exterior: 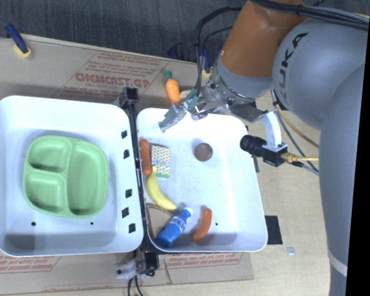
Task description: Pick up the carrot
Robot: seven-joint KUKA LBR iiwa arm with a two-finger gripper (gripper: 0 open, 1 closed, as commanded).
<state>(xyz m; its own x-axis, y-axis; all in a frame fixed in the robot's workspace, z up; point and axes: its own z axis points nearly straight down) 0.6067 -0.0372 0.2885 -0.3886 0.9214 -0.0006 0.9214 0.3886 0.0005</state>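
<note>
Picking out the carrot [171,90] first: outside both bins, down on the printed cardboard [108,73] that covers the counter, just past the far rim of the right bin [248,201]. Lying with its long axis roughly away from the camera, green tuft at the far end, orange tip toward the bin rim and leaning slightly right. Now finding the gripper [178,113]: hovering over the bin's far-left corner, straddling the rim, hung from the grey arm [308,58] coming in from the right. So, reading the key relation: up and a touch left from the jaws to the carrot, just beside, near end almost under the metal. Cannot tell whether touching. Cannot tell either whether the jaws stand open or closed; too much glare and clutter around the wrist. Certainly nothing orange seen clamped between them, so calling the carrot not held. Judging the next move: a short shift outward over the rim, away from the bin, then a closing line set across that long axis, not along it. Worth flagging the lookalikes inside the right bin: an orange-red sausage shape [145,157] by the left wall and another [203,223] near the front, beside the banana [158,196] and blue bottle [175,227]. Wrong direction entirely from the target.
</note>
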